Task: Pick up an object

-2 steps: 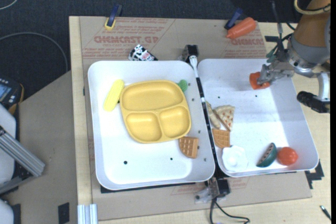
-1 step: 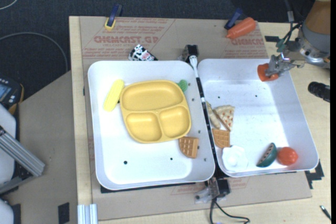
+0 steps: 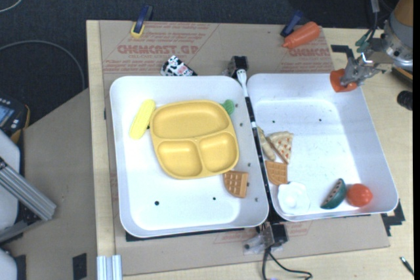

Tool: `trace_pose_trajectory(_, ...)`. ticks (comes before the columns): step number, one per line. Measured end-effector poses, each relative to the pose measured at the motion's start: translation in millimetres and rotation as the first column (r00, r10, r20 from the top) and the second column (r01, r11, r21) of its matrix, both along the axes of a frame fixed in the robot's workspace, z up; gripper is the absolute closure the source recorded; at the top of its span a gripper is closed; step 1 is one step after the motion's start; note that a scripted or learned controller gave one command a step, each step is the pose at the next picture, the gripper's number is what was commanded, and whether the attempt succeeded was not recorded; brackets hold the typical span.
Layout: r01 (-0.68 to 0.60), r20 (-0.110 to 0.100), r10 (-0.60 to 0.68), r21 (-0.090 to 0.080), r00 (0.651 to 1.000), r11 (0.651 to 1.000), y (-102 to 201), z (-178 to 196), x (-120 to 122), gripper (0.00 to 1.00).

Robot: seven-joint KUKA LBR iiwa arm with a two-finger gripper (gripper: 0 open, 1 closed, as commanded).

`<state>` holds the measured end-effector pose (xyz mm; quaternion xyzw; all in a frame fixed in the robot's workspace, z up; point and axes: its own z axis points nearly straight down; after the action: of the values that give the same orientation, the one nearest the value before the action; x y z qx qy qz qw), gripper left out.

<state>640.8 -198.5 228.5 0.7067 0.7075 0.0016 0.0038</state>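
My pincer [image 3: 355, 69] hangs over the far right corner of the right bin [image 3: 328, 105], and between its thin metal fingers sits a small orange-red piece [image 3: 342, 80], rounded and smooth-looking, just above the bin's rim. So I am clamped on that piece.

Both bins are shallow, white, glossy plastic with rounded corners, touching along the middle. In the right bin the far half of the floor is bare. Along its left wall lie ridged tan waffle pieces [image 3: 275, 144], with a square waffle [image 3: 276, 172] just nearer. At the near edge sit a white round lump [image 3: 293, 196], a dark green melon slice with a red face [image 3: 334, 194] and a shiny red tomato [image 3: 359, 194], the last two touching.

The left bin [image 3: 125, 160] holds a yellow three-compartment plate [image 3: 193, 138] of matte plastic, taking up most of its middle. A yellow corn cob [image 3: 141, 119] lies beside the plate's left edge, a small green thing [image 3: 228, 106] peeks out at its far right corner, and another waffle square [image 3: 236, 183] sits just near of it. The near left floor is open.

Outside, on the brown board, an orange carrot [image 3: 302, 35] lies far of the right bin.
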Motion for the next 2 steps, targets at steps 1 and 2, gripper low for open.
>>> trace_pose_trajectory(1,-0.001,-0.013,0.001,0.006,1.000,1.000,36.2,-8.8,-45.9,1.00)
trace_pose_trajectory(2,-0.002,-0.012,0.002,0.006,1.000,1.000,69.6,3.0,-89.0,1.00)
